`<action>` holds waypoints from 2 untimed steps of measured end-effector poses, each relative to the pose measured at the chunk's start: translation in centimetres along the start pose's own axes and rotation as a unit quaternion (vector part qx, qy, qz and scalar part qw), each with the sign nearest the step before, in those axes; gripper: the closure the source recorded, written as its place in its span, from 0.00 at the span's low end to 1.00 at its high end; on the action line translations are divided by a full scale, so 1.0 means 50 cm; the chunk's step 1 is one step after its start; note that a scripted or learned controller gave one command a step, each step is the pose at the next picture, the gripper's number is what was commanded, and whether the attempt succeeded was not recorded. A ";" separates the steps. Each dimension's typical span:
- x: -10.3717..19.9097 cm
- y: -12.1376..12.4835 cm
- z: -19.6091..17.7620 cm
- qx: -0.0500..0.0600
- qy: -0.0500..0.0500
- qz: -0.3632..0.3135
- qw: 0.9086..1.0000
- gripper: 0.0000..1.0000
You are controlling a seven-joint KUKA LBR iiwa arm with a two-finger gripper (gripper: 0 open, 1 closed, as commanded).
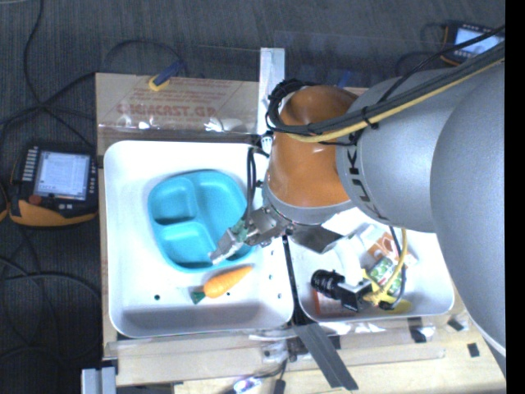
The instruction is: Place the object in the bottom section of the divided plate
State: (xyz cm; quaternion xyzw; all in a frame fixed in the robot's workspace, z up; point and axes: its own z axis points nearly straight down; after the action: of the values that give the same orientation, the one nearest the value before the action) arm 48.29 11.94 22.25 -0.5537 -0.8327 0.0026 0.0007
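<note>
A blue divided plate [195, 216] lies in the left white bin [131, 302], toward its upper middle. An orange toy carrot [225, 281] with a green stub rests on the bin floor just below the plate's lower right rim. My gripper [231, 243] hangs over the plate's lower right edge, a little above the carrot and apart from it. A small greenish patch shows at the gripper's tip; what it is stays unclear. The grey arm with its orange band [308, 158] covers the divider between the bins.
The right bin [439, 298] holds several small colourful items [380, 261] near its middle, partly hidden by the arm. A handheld control pendant [53, 179] lies on the floor left of the bench. Cardboard with a plastic bag [180, 105] sits behind the left bin.
</note>
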 end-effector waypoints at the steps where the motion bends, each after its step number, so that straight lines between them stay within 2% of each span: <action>1: -0.158 0.047 -0.159 -0.001 -0.001 0.104 0.995 0.00; 2: -0.157 0.048 -0.175 0.001 -0.002 0.103 0.995 1.00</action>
State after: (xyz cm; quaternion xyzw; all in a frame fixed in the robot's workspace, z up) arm 53.56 5.64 31.01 -0.6369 -0.7710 0.0046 -0.0008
